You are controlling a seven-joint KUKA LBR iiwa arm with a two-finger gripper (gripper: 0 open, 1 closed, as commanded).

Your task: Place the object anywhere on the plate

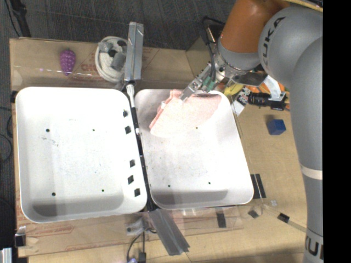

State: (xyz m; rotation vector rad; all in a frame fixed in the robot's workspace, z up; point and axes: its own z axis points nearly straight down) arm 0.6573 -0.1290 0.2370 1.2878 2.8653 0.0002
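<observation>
The flat pale-pink plate [184, 116] lies tilted in the right white bin [219, 190], long axis running lower-left to upper-right. The gripper [198, 87] sits at its upper edge; finger state cannot be determined.

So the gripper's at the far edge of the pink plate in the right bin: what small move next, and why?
Probably ease the gripper a little toward the middle of the pink plate. It sits at the plate's far rim by the back wall of the right bin, so anything released there could miss. Whether it holds an object, I can't tell.

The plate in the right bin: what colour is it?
Pale pink, the plate lies tilted at the back of the right bin; camera view.
</observation>
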